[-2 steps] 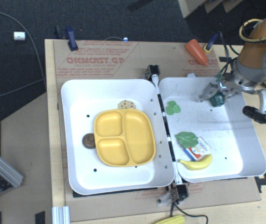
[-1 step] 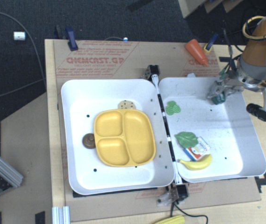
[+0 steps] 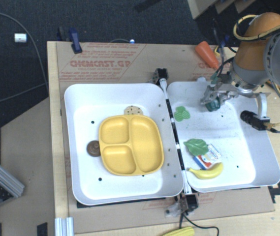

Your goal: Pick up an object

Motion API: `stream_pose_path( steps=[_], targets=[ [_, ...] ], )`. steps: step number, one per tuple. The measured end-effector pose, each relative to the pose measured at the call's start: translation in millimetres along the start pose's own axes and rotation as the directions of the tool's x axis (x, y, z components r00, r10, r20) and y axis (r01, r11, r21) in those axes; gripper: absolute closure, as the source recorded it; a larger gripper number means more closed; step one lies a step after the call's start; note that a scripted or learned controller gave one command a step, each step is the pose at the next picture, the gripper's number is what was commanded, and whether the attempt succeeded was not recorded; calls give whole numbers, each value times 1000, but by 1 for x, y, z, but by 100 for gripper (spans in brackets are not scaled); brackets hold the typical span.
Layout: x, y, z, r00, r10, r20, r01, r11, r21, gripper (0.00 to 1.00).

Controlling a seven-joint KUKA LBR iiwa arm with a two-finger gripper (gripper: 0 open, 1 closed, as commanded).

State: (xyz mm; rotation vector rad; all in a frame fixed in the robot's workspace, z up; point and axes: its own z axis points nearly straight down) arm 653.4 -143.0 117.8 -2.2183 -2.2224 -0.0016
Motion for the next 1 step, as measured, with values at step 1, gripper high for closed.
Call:
stream_pose_path(
  steps=[1],
  targets=[
    [80,-28,-68,1000,-1,0,1,1000,-2,100]
  ],
)
